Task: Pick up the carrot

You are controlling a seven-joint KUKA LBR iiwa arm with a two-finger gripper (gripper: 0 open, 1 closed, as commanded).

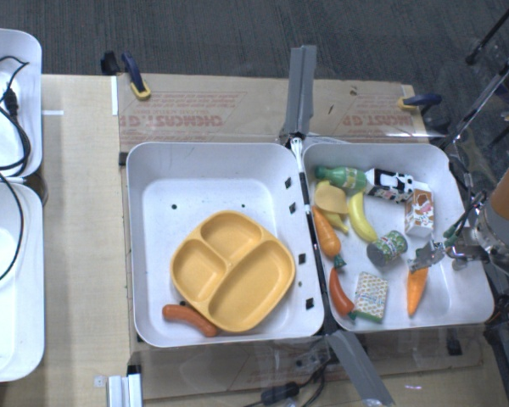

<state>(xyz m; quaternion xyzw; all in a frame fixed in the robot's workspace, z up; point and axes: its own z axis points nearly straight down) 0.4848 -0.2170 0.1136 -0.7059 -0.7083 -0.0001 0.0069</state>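
The carrot point(416, 288) is found in the right bin point(471, 299), near its right wall, lying roughly upright in the view with the tip toward the front wall and the leafy end toward the claw point(445, 251). The claw is seen at the right edge of that bin, just beside the carrot's top. Whether it is open or closed cannot be told from this view, and nothing is seen held in it.

Risks judged from this position:
1. The claw is offset toward the carrot's top end. A grasp there is likely to slip, as the body tapers.
2. The bin wall is close on the right, so contact with it could deflect the approach.
3. The small green can point(390, 246) lies just beside the carrot's top and could be struck or taken instead.
4. 2 further orange items, one point(327, 232) near the divider and one point(339, 290) below it, resemble the target and could be confused with it.

Contents, right bin: a green bottle point(341, 177), a banana point(360, 217), a cow-patterned carton point(394, 185), a small red and white box point(419, 212) and a printed packet point(371, 297).

Contents, left bin point(153, 227): a yellow 3-compartment plate point(232, 270) and a sausage point(188, 317) against its front edge.
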